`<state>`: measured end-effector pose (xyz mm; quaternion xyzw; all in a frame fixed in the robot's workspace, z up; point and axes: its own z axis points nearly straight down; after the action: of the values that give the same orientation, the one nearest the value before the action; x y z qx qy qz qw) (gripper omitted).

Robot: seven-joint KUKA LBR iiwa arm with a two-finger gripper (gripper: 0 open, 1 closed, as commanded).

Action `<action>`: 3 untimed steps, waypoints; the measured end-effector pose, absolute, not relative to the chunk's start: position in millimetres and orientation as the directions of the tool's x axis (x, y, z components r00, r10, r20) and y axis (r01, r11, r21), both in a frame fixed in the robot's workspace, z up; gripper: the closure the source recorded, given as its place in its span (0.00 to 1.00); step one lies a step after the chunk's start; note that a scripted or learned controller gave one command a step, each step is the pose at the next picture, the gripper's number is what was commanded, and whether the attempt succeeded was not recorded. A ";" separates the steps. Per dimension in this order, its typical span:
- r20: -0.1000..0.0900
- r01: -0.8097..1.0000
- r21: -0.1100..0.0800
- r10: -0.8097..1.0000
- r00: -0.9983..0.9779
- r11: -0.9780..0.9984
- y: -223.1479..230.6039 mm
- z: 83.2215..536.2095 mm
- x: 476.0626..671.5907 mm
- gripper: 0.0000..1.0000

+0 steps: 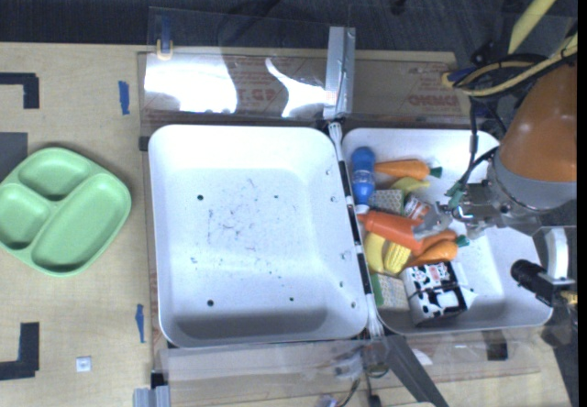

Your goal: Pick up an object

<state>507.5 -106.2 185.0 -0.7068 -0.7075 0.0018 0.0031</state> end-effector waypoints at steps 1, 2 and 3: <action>0.000 0.993 -0.003 0.993 -0.117 0.117 -119.8 95.6 514.2 0.00; 0.001 0.993 -0.004 0.993 -0.118 0.118 -119.1 95.0 513.9 0.00; 0.000 0.909 0.003 0.909 0.417 -0.417 -140.2 85.4 591.9 0.00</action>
<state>591.9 -140.2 85.4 -0.8417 -0.5400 -0.0008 -0.0011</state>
